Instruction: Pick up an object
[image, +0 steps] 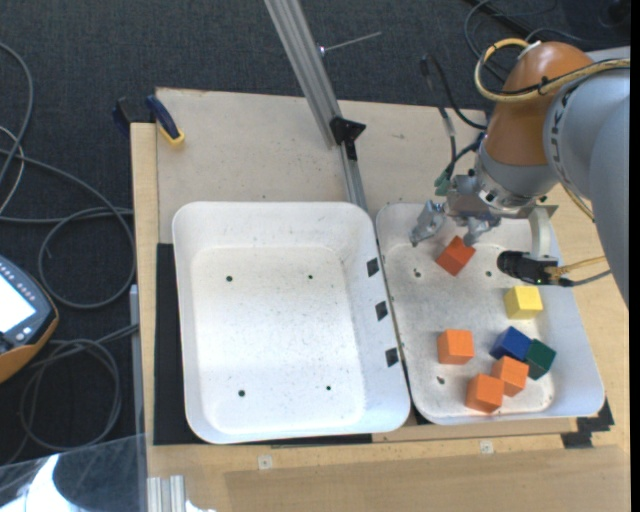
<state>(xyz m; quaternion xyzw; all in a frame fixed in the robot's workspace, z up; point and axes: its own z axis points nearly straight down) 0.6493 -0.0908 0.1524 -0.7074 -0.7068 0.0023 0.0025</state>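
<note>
Item: grey arm with orange band, entering from the right, its jaws (452, 224) spread open over the far part of the right bin (570, 345), nothing held between the fingers. Just below them, a red-orange cube (455, 256), tilted. Nearer in the same bin: yellow cube (523, 300), orange cube (456, 346), blue cube (512, 342), green cube (541, 357), two more orange cubes (497, 383) touching. Left bin (200, 225) beside it on the desk (240, 150)

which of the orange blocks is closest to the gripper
The tilted orange block at the far end of the right bin, just under the gripper. The other three orange blocks sit at the bin's near end.
</note>
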